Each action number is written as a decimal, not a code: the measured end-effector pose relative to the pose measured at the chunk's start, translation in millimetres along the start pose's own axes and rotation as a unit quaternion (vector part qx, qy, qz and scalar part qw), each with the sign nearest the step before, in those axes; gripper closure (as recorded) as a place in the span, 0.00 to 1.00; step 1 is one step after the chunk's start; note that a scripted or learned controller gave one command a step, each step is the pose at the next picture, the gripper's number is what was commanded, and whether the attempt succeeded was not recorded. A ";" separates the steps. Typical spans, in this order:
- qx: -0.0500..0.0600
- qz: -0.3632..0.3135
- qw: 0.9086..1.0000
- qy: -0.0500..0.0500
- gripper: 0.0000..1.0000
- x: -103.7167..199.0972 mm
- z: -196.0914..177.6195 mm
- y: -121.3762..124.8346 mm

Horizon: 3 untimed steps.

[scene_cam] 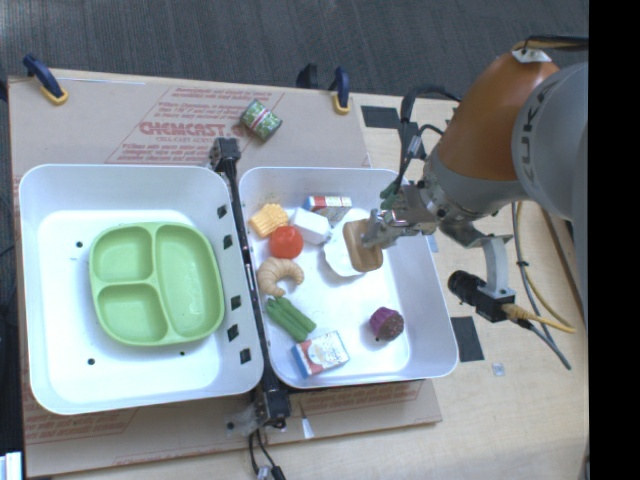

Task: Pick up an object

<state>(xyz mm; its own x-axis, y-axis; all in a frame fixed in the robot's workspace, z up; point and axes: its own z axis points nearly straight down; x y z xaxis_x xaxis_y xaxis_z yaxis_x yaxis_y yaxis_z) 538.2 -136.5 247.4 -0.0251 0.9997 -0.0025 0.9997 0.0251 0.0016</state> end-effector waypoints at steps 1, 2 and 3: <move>0.000 0.010 1.000 0.001 1.00 -9.7 -25.6 47.7; 0.003 0.009 1.000 0.002 1.00 27.0 29.9 7.6; 0.003 0.007 1.000 0.002 1.00 26.9 19.4 8.3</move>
